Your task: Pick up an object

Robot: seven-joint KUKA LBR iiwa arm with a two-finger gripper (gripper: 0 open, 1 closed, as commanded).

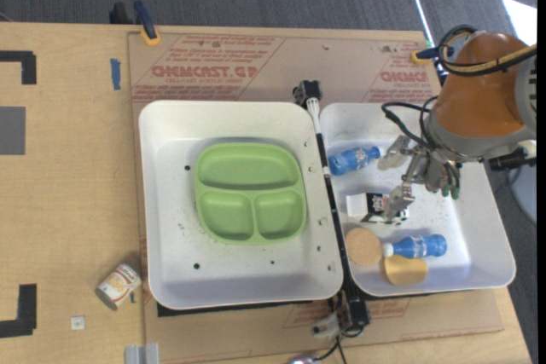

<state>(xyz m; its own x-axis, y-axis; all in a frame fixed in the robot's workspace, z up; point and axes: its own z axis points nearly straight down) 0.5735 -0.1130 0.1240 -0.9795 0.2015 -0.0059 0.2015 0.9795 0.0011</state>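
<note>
Gripper [399, 202] hanging low in the right bin [486, 209], fingers slightly apart just above a small black-and-white card [365, 204], nothing visibly between them. "CHEMCAST" legible in red on the brown board [205, 55] behind the bins; labels on the two blue bottles [352, 158] [416, 247] too small to read. Green divided tray [250, 192] filling the middle of the left bin [162, 209], tan round things [363, 247] crowding the right bin's near edge, bare white floor toward its far-right corner.

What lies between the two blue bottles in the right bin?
In the camera view, a small white-and-black box lies between the upper blue bottle and the lower blue bottle, with the gripper over it.
</note>
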